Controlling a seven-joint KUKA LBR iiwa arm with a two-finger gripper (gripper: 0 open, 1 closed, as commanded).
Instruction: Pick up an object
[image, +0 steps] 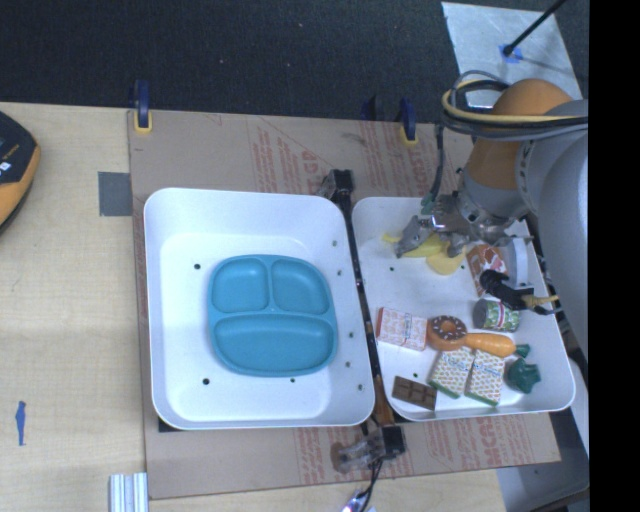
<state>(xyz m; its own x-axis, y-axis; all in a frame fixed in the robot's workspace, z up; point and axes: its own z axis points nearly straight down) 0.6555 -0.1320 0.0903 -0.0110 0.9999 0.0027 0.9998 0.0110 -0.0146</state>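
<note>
Arm: I am watching the grey arm (555, 190) reaching in from the right, its orange band sitting above the wrist over the back of the right bin (395, 215).

Gripper: the gripper (418, 237) is hanging low over the upper left part of that bin. I cannot tell how it is set, and I am seeing nothing caught in it.

Nearest candidate: a yellow piece (442, 260) is lying just beside the gripper, toward the bin's middle. I am treating it as the likely target, though that is my reading only.

Other objects: a pink-and-white packet (402, 328), a chocolate donut (446, 329), an orange carrot-like toy (488, 344), two small cartons (468, 374), a brown bar (413, 392), a green piece (521, 375) and a small green-labelled can (498, 316) are crowding the bin's lower half.

Left bin: the left bin (170, 215) is carrying a blue divided plate (272, 314), well apart from the arm.

Progress: I am judging the pick as not yet made.

Risk 1: the yellow piece is looking flat, so a closing grip may be skating over it and coming up with nothing.

Risk 2: the gripper is working near the bin wall, so a descent drifting left may be striking the rim.

Risk 3: cabling and clutter near the wrist may be snagging or nudging neighbours.
</note>
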